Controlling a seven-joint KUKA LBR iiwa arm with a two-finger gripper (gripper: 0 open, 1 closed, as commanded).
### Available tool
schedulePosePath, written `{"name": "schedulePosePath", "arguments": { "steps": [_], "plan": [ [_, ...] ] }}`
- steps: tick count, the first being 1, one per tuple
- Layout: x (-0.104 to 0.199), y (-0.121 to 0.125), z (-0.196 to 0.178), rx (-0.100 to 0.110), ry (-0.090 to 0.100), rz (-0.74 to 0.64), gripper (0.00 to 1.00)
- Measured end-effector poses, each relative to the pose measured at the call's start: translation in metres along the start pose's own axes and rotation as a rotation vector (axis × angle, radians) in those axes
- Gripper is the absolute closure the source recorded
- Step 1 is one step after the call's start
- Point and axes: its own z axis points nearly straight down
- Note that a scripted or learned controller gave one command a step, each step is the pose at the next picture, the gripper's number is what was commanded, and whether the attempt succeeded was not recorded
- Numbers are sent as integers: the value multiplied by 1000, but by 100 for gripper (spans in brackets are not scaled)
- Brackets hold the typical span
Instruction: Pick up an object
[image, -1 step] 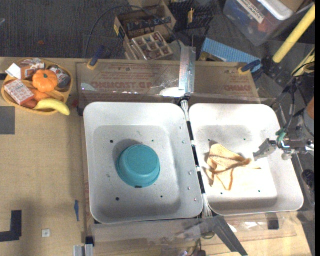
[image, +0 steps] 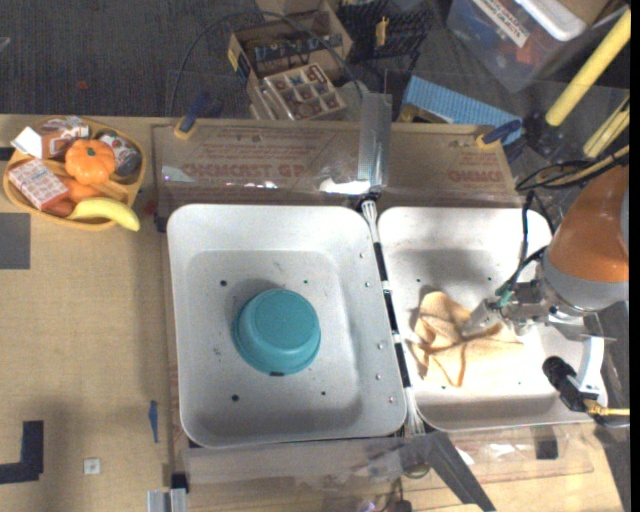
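A tan, floppy object with thin brown loops (image: 442, 335) lies on the floor of the right bin (image: 520, 390), left of centre. My gripper (image: 484, 318) reaches in from the right and is low in that bin, its tip at the right edge of the tan object. The grey wrist and the orange band (image: 592, 245) rise behind it on the right. A teal bowl (image: 278, 330) rests upside down in the middle of the left bin (image: 200, 250), well away from the gripper.
A yellow dish with a banana, an orange pumpkin and small boxes (image: 72, 172) sits on the bench at the far left. Cardboard walls (image: 262, 160) stand behind both bins. A black cable (image: 523, 250) hangs over the right bin's back.
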Motion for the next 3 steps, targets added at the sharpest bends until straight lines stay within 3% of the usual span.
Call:
{"name": "schedulePosePath", "arguments": {
  "steps": [1, 2, 3],
  "plan": [
    [-3, 0, -10, -2, -1, 6, 100],
    [26, 45, -42, -5, -3, -518, 100],
    [26, 45, -42, -5, -3, -518, 0]
  ]
}}
